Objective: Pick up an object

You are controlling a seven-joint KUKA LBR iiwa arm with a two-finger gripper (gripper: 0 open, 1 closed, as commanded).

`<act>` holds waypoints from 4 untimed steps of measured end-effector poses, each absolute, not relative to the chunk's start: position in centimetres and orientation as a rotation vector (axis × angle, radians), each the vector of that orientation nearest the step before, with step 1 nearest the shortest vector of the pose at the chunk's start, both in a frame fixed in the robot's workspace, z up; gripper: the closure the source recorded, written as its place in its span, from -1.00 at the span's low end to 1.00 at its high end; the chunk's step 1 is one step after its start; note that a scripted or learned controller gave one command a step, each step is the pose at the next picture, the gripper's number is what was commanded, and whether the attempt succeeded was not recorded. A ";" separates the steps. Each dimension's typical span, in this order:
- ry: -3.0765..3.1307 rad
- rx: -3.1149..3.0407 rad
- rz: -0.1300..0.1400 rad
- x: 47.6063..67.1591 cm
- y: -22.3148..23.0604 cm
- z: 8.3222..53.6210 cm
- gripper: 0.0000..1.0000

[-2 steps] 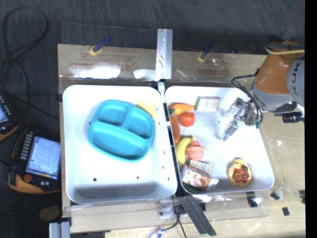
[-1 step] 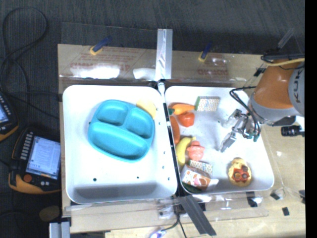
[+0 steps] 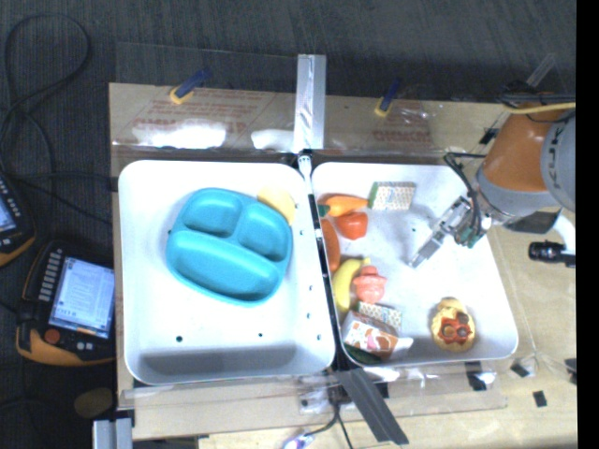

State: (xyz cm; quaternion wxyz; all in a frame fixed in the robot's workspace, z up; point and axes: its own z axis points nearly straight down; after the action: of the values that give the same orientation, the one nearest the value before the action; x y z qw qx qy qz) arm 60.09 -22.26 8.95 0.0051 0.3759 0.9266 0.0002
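While the gripper point(image 3: 426, 251) is hovering over bare white plastic in the right bin point(image 3: 487, 279), its thin metal fingers are gripping nothing; their spread is unclear. A round patterned toy point(image 3: 452, 325) is lying nearer.

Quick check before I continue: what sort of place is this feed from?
Probably a robot lab bench: two white bins taped to a board, toy food like a banana, and a control pendant lying alongside.

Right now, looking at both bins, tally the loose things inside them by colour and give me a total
Blue: 1, the divided tray
Yellow: 2, the wedge and the banana
Orange or red: 3, the carrot, tomato and round toy
Pink: 1
Printed packets: 2
Total: 9
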 end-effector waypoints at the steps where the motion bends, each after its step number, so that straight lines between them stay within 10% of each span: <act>1: 2.645 1.670 0.008 60.4 -21.4 9.0 -1.00; 2: 2.524 1.848 0.002 54.7 -18.4 9.0 -1.00; 3: 2.562 1.793 0.003 60.0 -17.5 9.0 -1.00; 4: 2.409 2.000 0.016 52.1 -20.7 9.2 -1.00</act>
State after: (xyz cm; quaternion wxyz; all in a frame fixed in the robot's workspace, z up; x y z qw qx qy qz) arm 52.11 -20.70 9.20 0.0053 0.6387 0.7694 0.0050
